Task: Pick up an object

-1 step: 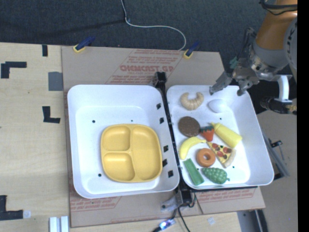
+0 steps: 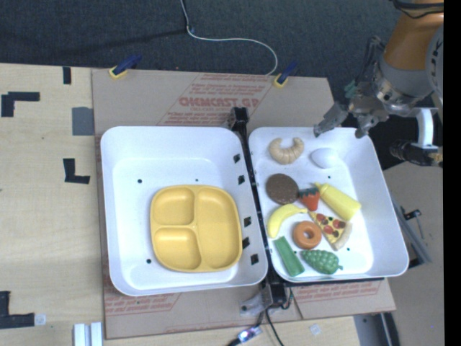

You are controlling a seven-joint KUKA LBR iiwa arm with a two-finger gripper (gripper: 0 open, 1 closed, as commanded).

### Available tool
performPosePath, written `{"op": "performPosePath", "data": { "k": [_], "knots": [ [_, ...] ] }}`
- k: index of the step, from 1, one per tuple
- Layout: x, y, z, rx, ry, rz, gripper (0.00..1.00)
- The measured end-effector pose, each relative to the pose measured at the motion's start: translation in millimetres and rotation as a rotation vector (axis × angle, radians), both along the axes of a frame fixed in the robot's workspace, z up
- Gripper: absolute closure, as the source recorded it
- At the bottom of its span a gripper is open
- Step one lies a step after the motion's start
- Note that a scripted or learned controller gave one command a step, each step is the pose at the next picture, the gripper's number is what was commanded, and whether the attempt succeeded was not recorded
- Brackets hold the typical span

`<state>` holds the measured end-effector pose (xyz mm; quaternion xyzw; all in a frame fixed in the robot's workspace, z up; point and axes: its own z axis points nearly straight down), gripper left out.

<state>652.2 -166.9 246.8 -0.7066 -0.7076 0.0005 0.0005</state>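
Nearest the camera, at the front edge of the right bin (image 2: 385, 193), a green ridged vegetable (image 2: 320, 262) and a green stick-shaped piece (image 2: 289, 256) are seen side by side. Just behind them a glazed donut (image 2: 308, 234) lies between a banana (image 2: 284, 217) and a pizza slice (image 2: 331, 227). The banana's long axis runs from lower left to upper right, curved, its upper tip near a small red piece (image 2: 310, 199). A yellow bottle-like piece (image 2: 338, 200) is laid slantwise, pointing from upper left to lower right. A brown round patty (image 2: 282, 188) sits left of it. At the back, a croissant (image 2: 287, 149) and a white egg (image 2: 323, 156) are found apart from each other.

Left bin (image 2: 122, 157): one yellow divided plate (image 2: 195, 228) with three compartments is held flat in the middle, nothing in it.

Arm: reaching in from the right, the orange band high at the upper right corner. The gripper (image 2: 344, 121) is poised over the back right rim of the right bin, its two fingers spread apart, nothing between them.
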Motion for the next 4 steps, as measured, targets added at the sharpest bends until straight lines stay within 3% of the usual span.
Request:
{"op": "performPosePath", "data": {
  "k": [2, 3, 4],
  "knots": [
    [4, 3, -123, 0.000, 0.006, 0.001, 0.00],
    [3, 5, -165, -0.001, 0.002, 0.002, 0.00],
    [5, 5, -152, -0.002, -0.001, 0.003, 1.00]
  ]
}}
